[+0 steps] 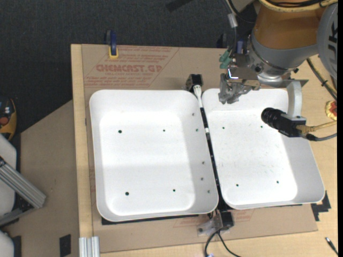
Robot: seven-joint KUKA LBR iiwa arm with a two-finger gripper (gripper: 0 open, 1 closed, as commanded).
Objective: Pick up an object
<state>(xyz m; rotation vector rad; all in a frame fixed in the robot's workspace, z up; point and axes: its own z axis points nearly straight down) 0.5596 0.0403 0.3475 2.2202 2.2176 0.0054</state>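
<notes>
Spreading across most of the view is the brown cardboard-covered tabletop (134, 63), printed with red lettering near its far edge. On it lie two shallow white plastic bins side by side, touching along a dark central seam. The left bin (107, 111) is the wider of the two, and its floor shows a few small dark dots. The right bin (300, 181) has the same dotted floor. No loose object for picking can be made out on either floor.

Reaching in from the upper right is the grey arm with its broad orange band (289, 9), its wrist hanging over the far edge of the right bin. A black cylindrical fitting (278, 121) with a brass-coloured end and a cable juts out below the wrist, above the right bin.

At the arm's tip, the small metal gripper (231, 96) sits at the far left corner of the right bin, close to the rim. Whether it is clenched or released cannot be told, and nothing is visibly in it.

A small blue-and-yellow clamp (112, 43) grips the tabletop's far edge.
</notes>
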